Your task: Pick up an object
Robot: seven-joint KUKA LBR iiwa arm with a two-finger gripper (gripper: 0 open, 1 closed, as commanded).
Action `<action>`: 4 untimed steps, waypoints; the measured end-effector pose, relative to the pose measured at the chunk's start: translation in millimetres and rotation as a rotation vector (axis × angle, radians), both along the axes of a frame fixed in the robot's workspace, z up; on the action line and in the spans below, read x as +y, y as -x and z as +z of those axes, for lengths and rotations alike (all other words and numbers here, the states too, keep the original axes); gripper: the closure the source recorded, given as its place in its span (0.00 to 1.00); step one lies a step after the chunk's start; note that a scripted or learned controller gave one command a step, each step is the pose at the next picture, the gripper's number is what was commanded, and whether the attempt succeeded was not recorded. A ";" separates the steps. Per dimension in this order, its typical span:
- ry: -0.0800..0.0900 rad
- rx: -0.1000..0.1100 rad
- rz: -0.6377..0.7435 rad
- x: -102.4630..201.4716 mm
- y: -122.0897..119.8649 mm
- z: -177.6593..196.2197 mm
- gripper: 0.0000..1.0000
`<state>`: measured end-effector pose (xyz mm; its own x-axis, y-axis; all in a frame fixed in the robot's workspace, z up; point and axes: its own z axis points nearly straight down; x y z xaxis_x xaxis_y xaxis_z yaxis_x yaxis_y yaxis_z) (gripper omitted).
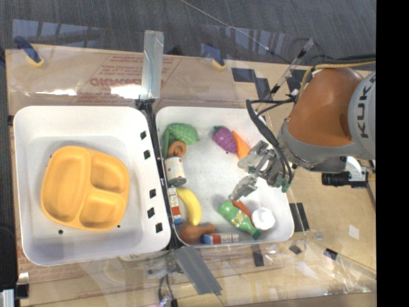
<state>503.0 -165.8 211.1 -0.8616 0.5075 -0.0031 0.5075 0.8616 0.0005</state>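
Left bin (25,171) holds the yellow divided tray (85,187). Right bin (211,117) holds the clutter: green bottle (239,219) at the near right, banana (190,206), can (174,171), purple grapes (223,138), carrot (241,144). Gripper (249,173) hangs over the right bin, fingers spread, nothing between them, just above the green bottle.

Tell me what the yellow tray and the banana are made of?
The yellow divided tray looks like moulded plastic: one even colour, rounded compartments, a soft matte sheen. The banana is probably a plastic toy, since its skin is smooth, uniformly yellow and unmarked, though this view alone can't rule out real fruit.
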 end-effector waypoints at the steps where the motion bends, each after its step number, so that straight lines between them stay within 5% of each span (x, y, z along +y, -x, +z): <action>1: 0.000 0.001 0.255 -30.4 18.3 -115.6 0.00; 2: 0.002 -0.003 0.260 -29.8 16.0 -104.4 1.00; 3: 0.005 -0.004 0.080 51.9 -39.2 -117.3 1.00; 4: 0.000 -0.008 0.027 78.3 -69.2 -13.9 1.00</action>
<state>572.2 -87.5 197.2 -0.8750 0.4839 -0.0102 0.4839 0.8751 0.0041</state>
